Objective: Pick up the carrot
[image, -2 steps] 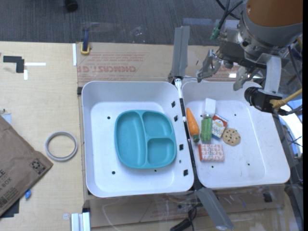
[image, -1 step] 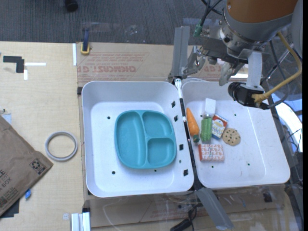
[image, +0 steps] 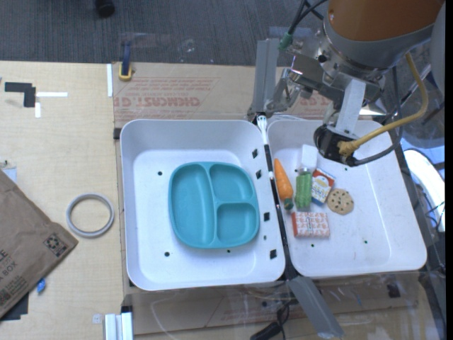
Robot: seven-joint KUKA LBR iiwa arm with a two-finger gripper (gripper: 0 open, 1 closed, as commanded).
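Note:
The orange carrot lies in the right bin, against its left wall, with its tip pointing to the back. My gripper hangs over the back edge where the two bins meet, well behind the carrot and not touching it. The grey arm with its orange band fills the upper right corner.
Close to the right of the carrot are a green bottle, a small orange-and-white packet, a cookie and a red patterned box. A teal divided plate sits in the left bin. A tape ring lies on the bench at left.

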